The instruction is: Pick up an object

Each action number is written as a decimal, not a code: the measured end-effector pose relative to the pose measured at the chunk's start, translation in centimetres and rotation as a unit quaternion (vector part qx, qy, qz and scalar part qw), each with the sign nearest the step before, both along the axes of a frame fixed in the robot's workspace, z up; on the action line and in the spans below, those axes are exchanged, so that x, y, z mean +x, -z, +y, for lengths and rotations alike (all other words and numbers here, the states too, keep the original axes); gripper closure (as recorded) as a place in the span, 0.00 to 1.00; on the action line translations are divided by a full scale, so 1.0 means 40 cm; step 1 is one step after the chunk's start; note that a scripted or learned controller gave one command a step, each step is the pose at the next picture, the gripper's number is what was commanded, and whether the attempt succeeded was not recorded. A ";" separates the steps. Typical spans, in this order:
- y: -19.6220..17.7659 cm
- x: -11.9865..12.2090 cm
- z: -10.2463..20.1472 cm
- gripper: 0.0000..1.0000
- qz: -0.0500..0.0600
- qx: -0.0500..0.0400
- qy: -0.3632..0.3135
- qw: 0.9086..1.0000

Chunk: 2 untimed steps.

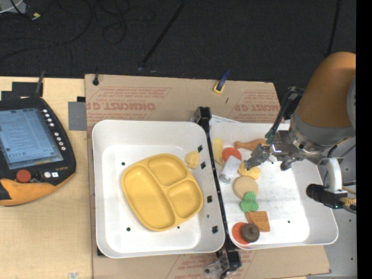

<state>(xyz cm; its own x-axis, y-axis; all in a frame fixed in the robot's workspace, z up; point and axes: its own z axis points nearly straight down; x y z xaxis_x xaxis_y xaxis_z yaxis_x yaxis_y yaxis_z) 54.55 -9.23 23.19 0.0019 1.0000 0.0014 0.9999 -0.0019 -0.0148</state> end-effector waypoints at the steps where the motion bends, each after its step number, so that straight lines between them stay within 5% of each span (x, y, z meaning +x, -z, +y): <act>1: -0.016 0.006 0.000 0.00 -0.006 0.000 -0.001 1.000; 2: 0.094 0.014 0.006 0.00 -0.004 0.000 -0.002 1.000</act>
<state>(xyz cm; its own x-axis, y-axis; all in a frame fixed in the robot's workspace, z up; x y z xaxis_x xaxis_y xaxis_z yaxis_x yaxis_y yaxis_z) 55.09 -8.97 19.42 -0.0014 1.0000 0.0014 1.0000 0.0014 -0.0065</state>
